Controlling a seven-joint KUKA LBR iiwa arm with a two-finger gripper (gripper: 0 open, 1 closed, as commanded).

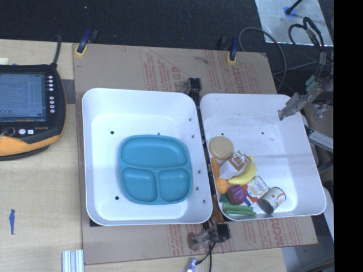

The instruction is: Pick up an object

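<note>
The right bin point(283, 146) holds a pile of toy food in its near left corner: a round tan disc point(221, 148), a yellow banana point(245, 174), an orange carrot point(217, 173), a purple piece point(237, 194), a green bean pod point(238, 209), a small can point(274, 199) lying on its side and a small printed box point(239, 160). My gripper point(288, 110) is a grey shape at the bin's far right rim, well away from the pile and above the bin floor. Most of the arm is cut off by the view's right side.
The left bin point(102, 129) holds a blue three-part plate point(154, 169). A teach pendant point(25, 109) lies on the bench at the far left. Clamps point(84, 43) and cables point(266, 44) sit along the cardboard's back edge.
</note>
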